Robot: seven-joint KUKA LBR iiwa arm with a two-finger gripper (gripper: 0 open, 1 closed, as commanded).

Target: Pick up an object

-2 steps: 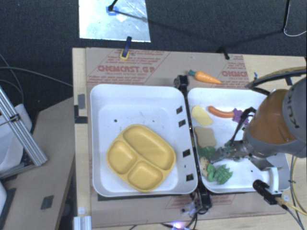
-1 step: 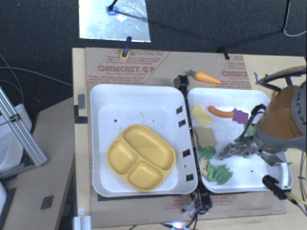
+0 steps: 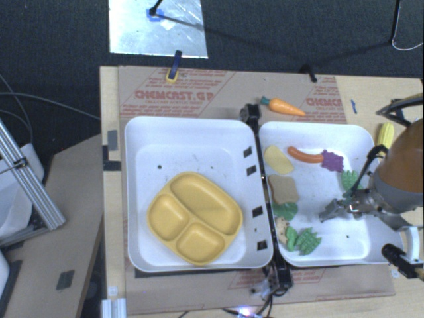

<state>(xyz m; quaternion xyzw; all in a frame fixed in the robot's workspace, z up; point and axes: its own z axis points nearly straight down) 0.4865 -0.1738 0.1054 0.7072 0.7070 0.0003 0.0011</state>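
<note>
The claw (image 3: 329, 211) hung low over the right bin (image 3: 361, 135), its dark tips pointing left above bare white floor, and whether it was open or closed could not be told; nothing showed in its grip. Toy food lay around it: a green leafy piece (image 3: 305, 240) just below-left, a brown slice (image 3: 284, 189) and a broccoli piece (image 3: 287, 210) to its left, a sausage (image 3: 305, 154) and purple grapes (image 3: 332, 159) above. The left bin (image 3: 139, 177) held a yellow 3-part plate (image 3: 193, 216). A carrot (image 3: 282, 106) lay on the worktop (image 3: 218, 91).
</note>
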